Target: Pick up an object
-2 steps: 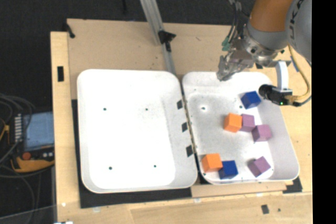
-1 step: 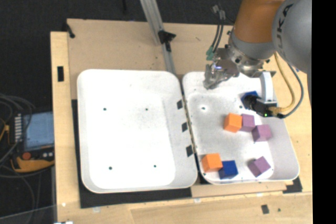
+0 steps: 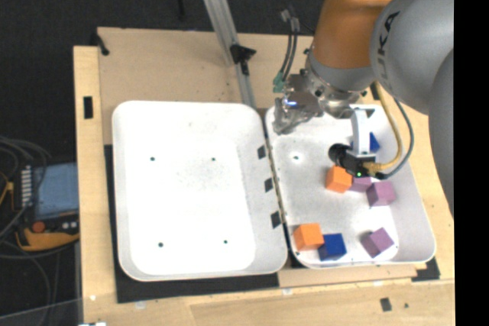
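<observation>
My gripper (image 3: 286,118) hangs over the far left corner of the right bin (image 3: 306,164), just inside its rim. No block lies under it. Several small blocks sit in this bin. An orange block (image 3: 338,179) lies mid-bin beside a black cable fitting (image 3: 341,155). A purple block (image 3: 380,193) rests to its right. Along the near edge are another orange block (image 3: 309,236), a blue block (image 3: 332,246) touching it, and a purple block (image 3: 377,242). A blue block (image 3: 372,141) shows partly behind a white bracket on the arm.
The left bin (image 3: 187,187) lies beside the right one, with a row of black clips (image 3: 269,183) along the divide. A slanted metal pole (image 3: 221,19) rises behind the bins. The arm's orange and grey bulk (image 3: 367,11) overhangs the right bin's far side.
</observation>
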Tool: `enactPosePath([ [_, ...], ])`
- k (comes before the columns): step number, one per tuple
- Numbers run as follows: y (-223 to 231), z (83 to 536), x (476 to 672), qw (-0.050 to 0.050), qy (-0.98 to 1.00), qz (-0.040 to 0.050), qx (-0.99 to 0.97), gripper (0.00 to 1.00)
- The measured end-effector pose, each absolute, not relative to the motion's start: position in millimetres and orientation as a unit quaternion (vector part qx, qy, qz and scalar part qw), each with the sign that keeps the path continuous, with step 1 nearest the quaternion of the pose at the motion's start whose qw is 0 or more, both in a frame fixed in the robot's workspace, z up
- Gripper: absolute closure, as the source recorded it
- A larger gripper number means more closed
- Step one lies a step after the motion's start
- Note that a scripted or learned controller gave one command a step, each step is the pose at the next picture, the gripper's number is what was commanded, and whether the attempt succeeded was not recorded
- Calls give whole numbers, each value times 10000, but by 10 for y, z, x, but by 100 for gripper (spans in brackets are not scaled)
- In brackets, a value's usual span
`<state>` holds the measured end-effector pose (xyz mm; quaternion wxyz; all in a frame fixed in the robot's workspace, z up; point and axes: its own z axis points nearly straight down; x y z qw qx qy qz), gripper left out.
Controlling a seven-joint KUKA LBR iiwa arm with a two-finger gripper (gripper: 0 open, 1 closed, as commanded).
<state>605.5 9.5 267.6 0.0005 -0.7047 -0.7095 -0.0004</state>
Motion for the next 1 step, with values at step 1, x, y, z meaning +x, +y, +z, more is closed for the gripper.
enactPosePath([
  [1, 624, 2450, 5948, 9, -7096, 4, -7047, 100],
])
